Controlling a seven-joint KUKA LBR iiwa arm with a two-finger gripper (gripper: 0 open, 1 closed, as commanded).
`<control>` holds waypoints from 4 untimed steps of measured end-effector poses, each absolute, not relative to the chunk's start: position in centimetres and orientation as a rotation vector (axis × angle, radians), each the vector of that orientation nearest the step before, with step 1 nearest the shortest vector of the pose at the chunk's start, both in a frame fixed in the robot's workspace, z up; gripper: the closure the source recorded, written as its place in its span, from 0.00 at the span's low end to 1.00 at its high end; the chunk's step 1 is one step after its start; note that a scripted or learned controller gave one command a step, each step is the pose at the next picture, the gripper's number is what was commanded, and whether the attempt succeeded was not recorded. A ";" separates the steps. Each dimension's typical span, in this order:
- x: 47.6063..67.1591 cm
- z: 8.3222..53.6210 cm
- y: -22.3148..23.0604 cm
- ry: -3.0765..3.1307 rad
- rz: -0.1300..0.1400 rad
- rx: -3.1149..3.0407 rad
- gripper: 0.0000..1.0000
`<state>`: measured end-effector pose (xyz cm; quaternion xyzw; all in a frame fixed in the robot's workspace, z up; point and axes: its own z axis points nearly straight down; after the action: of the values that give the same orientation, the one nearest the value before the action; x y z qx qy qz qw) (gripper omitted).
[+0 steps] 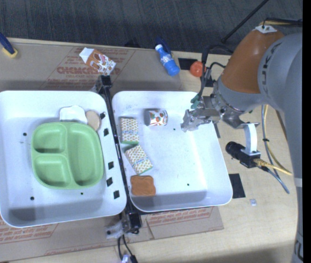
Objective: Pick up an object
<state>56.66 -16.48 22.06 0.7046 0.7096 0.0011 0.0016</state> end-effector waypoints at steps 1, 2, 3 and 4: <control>58.9 21.4 -14.4 2.228 0.000 2.215 1.00; 58.2 21.4 -7.1 2.232 -0.003 2.215 1.00; 51.1 23.5 -6.8 2.228 -0.004 2.217 1.00; 47.6 20.6 -8.0 2.231 -0.005 2.215 1.00</control>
<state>47.61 -7.98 20.64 0.7045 0.7097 -0.0015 -0.0009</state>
